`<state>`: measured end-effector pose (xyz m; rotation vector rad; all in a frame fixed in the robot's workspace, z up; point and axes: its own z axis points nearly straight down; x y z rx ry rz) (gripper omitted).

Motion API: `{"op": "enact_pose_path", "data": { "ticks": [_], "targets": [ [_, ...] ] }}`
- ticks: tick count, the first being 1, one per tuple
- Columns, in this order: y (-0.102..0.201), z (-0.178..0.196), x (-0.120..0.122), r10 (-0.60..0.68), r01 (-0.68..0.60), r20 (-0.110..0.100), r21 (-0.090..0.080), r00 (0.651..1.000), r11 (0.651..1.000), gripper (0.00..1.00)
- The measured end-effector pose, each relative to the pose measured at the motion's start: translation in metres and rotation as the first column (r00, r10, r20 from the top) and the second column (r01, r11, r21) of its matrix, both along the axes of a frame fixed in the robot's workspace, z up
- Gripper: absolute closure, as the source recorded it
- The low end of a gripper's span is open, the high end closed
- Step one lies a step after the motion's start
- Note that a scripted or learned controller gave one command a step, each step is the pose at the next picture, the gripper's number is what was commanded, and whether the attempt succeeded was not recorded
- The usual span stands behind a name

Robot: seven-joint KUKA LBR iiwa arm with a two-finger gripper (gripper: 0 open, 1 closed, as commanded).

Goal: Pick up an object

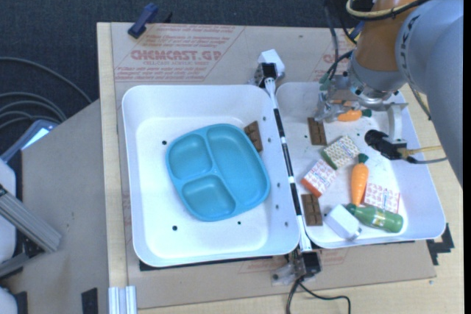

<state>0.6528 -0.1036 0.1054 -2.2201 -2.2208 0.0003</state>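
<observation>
Pincer (346, 111) sat low at right bin's (427, 228) upper end over an orange piece (349, 115), finger state untellable; next needed a confirmed lift.

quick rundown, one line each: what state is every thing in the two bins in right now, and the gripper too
blue divided plate: lying flat, right way up, in the left bin, compartments bare
toy carrot: lying in the right bin, green top toward the far side
green bottle: on its side near the front
white block: lying beside the bottle
checkered packet: lying flat
gripper: low over the right bin's far end, an orange thing at its tip
</observation>
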Motion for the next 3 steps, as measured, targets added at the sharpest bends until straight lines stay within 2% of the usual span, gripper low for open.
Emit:
{"op": "enact_pose_path", "data": {
  "ticks": [1, 2, 3],
  "targets": [
    [0.0, 0.0, 0.0, 0.0, 0.0, 0.0, 0.0, 1.0, 1.0, 0.0],
    [0.0, 0.01, 0.0, 0.0, 0.0, 0.002, 0.0, 1.0, 1.0, 1.0],
    [0.0, 0.01, 0.0, 0.0, 0.0, 0.001, 0.0, 1.0, 1.0, 0.0]
  ]
}}
